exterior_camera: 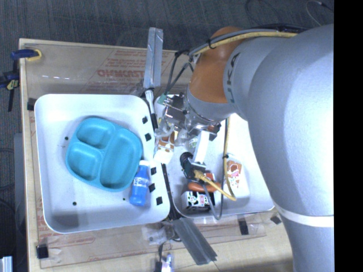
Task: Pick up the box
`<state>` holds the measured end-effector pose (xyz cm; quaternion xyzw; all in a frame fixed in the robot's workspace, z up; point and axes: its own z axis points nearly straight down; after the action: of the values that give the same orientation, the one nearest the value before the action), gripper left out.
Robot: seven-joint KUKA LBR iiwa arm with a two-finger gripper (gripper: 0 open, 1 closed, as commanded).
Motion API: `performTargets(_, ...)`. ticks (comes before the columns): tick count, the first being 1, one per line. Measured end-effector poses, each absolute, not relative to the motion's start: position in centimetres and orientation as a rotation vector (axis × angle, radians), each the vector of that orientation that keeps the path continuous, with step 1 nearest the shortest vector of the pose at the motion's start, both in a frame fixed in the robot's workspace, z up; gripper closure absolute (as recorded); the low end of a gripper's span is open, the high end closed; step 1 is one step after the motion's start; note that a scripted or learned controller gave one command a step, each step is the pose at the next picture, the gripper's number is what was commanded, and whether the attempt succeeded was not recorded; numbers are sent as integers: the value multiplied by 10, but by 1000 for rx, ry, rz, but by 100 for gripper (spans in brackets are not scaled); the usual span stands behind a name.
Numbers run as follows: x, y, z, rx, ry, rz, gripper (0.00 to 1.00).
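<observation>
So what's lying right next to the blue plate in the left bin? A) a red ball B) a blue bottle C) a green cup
B: a small blue bottle lies at the right edge of the blue plate, inside the left bin.

The grey arm (283, 95) reaches in over the right bin (258, 200), its gripper (173, 130) seemingly near that bin's left wall.

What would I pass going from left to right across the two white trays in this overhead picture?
Blue clamp → blue divided plate → small blue bottle → the robot's hand above the right tray's clutter → white box.
</observation>
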<state>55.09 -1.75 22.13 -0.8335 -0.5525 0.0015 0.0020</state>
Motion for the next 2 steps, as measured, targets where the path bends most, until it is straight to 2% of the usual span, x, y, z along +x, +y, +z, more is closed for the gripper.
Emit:
performTargets(1, 495, -29, 204, -2777, -1462, 7, 100)
performTargets(2, 495, -28, 213, -2768, -1470, 12, 100)
